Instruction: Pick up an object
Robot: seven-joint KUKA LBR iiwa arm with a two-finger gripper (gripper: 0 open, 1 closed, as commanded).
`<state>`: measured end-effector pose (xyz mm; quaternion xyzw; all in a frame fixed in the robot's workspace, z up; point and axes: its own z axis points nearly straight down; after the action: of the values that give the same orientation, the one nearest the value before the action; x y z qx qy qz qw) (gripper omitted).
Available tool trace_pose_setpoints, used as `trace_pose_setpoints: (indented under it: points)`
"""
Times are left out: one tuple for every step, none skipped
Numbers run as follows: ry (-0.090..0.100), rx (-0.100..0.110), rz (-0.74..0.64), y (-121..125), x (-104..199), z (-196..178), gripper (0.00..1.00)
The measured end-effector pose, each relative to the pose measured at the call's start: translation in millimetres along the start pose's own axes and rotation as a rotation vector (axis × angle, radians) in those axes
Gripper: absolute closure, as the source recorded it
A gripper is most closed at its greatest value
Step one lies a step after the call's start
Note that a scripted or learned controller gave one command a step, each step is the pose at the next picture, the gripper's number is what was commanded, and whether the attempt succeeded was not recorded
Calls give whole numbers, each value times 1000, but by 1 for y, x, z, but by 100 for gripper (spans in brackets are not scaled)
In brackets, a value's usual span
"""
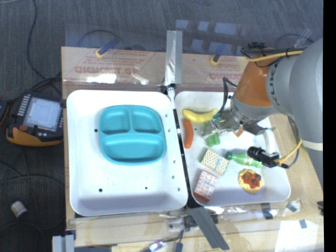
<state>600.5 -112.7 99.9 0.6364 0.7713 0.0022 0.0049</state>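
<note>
Camera view: nearest in the right bin [273,190] lay a small pizza [250,180] and a patterned packet [205,185]; farther, a green bottle [242,159], then a banana [198,115]. The pincer [227,121] hung beside the banana; its state could not be determined.

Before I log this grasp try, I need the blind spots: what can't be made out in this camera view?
- Hand: the wrist and orange band cover it from above, so its grip state and any contact with the banana are unclear.
- Small green block: too small to identify.
- Two patterned packets and: print is too blurred to read.
- Right bin: its far right corner lies under the arm.
</note>
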Motion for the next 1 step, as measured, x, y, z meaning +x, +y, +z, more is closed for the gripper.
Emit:
trace_pose_setpoints:
  points:
    - [3, 11, 29, 8, 18, -98, 100]
